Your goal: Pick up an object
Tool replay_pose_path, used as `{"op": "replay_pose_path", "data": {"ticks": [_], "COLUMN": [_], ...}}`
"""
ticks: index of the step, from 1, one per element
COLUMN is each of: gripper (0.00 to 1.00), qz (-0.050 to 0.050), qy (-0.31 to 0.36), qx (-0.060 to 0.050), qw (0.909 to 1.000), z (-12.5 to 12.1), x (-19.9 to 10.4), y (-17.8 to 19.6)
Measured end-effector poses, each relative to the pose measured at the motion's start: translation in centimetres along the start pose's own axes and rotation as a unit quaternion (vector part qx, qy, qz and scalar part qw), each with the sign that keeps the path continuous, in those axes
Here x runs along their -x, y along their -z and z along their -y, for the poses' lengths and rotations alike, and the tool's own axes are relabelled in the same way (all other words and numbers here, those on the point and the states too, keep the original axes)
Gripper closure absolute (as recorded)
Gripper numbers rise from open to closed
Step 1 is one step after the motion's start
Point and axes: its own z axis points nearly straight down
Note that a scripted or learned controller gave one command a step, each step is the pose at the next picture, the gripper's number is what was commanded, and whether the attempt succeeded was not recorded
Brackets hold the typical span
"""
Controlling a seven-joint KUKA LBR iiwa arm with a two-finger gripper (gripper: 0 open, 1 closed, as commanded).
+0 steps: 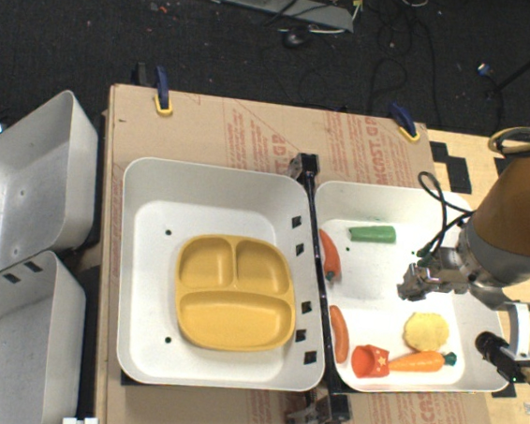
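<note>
A yellow divided plate (235, 293) with three compartments lies flat in the left white bin (154, 195), which stands edge to edge with the right white bin (388, 202) on a brown cardboard sheet (255, 130) printed with red lettering. Two blue-and-yellow clamps (163, 92) grip the far edge of that sheet, one towards the left and one towards the right, and black clips sit along the seam between the bins. Two more white bins (22, 190) lie tilted off the sheet at the left, and beyond the sheet the dark floor (77, 27) carries loose black cables (392, 74).
</note>
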Motion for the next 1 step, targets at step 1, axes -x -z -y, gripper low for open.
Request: {"op": "replay_pose_path", "data": {"ticks": [1], "gripper": [1.0], "qz": [0.001], "qy": [0.0], "qx": [0.001], "qw": [1.0], "z": [-0.15], "x": [0.72], "y": [6.14]}}
